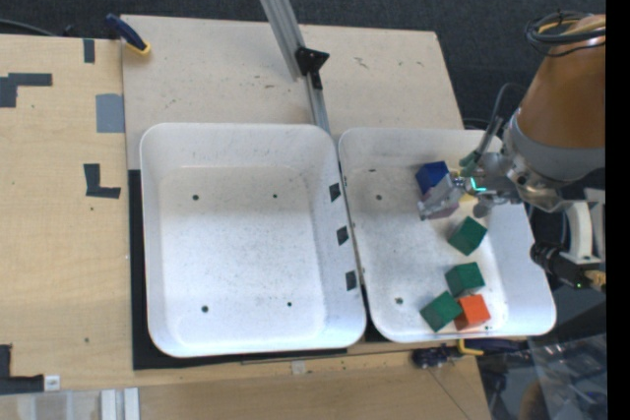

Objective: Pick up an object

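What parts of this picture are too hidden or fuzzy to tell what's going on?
- End effector, camera view: blurred and small, so whether it grips the blue block cannot be told.
- Orange block, camera view: a green block sits tight against it; touching or overlapping is unclear.
- Arm, camera view: cut off by the right edge.
- Objects under the right bin's front rim, camera view: mostly hidden by the rim.

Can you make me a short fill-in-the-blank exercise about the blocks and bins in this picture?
1. All the blocks lie in the ____ bin.
2. The pincer is closest to the ____ block.
3. The orange block lies among ____ green blocks.

Missing words: right; blue; three
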Available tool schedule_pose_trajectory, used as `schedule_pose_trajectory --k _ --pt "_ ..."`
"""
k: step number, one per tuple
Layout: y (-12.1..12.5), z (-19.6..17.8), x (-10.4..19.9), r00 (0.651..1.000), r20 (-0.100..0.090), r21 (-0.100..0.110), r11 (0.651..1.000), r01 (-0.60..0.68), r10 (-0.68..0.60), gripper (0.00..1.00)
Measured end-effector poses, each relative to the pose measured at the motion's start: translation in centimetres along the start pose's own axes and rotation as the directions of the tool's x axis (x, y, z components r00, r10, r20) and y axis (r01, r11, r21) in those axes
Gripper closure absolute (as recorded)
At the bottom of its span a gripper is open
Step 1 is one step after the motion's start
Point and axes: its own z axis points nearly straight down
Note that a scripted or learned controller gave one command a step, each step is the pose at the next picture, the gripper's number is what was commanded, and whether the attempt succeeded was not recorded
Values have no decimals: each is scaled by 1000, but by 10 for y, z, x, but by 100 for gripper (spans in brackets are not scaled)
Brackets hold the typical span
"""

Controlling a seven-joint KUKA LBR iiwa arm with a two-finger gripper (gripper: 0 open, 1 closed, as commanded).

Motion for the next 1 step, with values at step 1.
schedule_pose_trajectory --k 1 --pt "1 -2 0 1000 1 -4 1000 1 -1 0"
